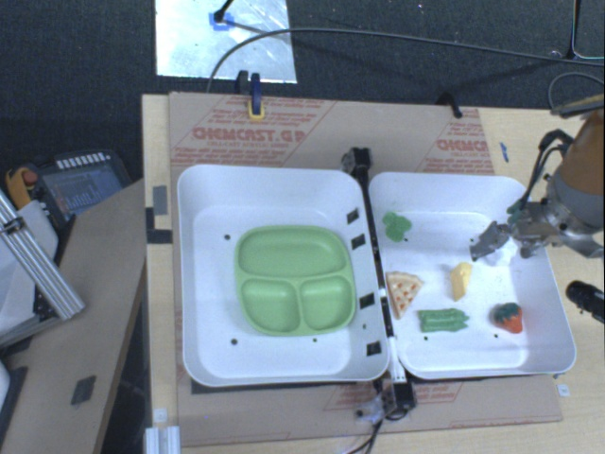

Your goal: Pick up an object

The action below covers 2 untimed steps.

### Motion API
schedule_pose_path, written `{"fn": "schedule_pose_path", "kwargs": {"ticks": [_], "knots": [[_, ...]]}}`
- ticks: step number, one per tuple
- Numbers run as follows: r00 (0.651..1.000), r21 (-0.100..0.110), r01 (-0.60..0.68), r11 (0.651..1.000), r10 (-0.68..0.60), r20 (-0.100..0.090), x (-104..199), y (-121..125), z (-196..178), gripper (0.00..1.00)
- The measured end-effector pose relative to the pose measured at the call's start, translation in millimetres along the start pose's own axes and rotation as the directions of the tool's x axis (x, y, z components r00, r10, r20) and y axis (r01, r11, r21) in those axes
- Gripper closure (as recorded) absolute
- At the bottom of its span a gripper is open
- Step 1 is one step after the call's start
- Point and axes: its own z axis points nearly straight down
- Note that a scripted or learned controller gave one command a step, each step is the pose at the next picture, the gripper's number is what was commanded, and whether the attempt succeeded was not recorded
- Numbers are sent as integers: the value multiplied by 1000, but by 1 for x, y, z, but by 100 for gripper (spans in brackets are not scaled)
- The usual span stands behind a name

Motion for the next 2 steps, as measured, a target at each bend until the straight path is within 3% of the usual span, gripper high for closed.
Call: {"fn": "schedule_pose_path", "kwargs": {"ticks": [1, 2], "knots": [[1000, -12, 3, 1000, -3, 3, 0, 3, -7, 0], [1000, -9, 6, 1000, -6, 2, 9, 9, 44, 0]]}}
